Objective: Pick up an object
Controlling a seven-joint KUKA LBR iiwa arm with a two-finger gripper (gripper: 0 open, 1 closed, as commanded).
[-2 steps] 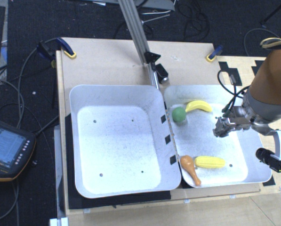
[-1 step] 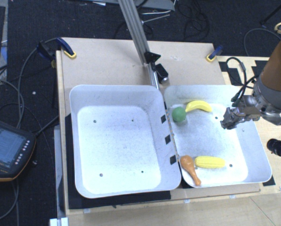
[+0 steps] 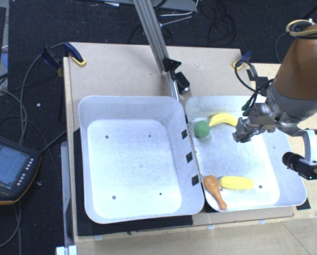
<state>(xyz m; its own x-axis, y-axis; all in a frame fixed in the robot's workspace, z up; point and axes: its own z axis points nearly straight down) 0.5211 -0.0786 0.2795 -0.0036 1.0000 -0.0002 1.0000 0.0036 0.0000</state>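
In the right bin [image 3: 264, 158] lie a green ball [image 3: 202, 129] near the far left corner and a yellow banana [image 3: 222, 120] just to its right. At the near side rest a yellow corn-like piece [image 3: 236, 183] and an orange drumstick-shaped toy [image 3: 215, 190] against the divider. My gripper [image 3: 242, 132] hangs over the bin's far half, just right of the banana's tip. Nothing shows between its fingers.
The left bin [image 3: 131, 161] sits beside the right one, joined by black clips [image 3: 190, 157] along the shared edge. A slanted aluminium post [image 3: 155, 33] rises behind the bins. A teach pendant [image 3: 7, 169] lies off the bench at the left.
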